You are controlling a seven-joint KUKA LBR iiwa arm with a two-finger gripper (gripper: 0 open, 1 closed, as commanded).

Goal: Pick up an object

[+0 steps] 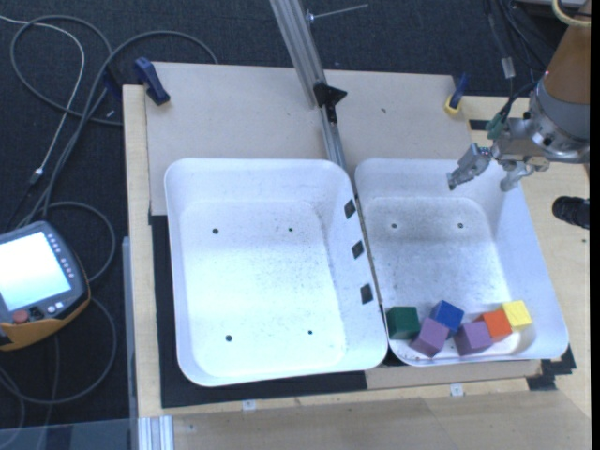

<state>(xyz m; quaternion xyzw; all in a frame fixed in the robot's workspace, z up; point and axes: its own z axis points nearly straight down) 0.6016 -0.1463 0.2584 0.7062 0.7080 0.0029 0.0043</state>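
Right bin (525, 251): six coloured blocks (457, 325) inside.

Both white bins, left (192, 195) and right (525, 242), look like smooth moulded plastic with a soft sheen, their floors peppered with fine dark specks. The surface (234, 111) beneath them is pale, matt board, like unfinished wood fibre. A slanted rail (295, 36) reads as brushed metal. The coloured blocks (455, 326) appear matt and smooth-faced. The end effector (487, 172) shows dull grey metal. The floor (56, 82) around is dark, rough carpet.
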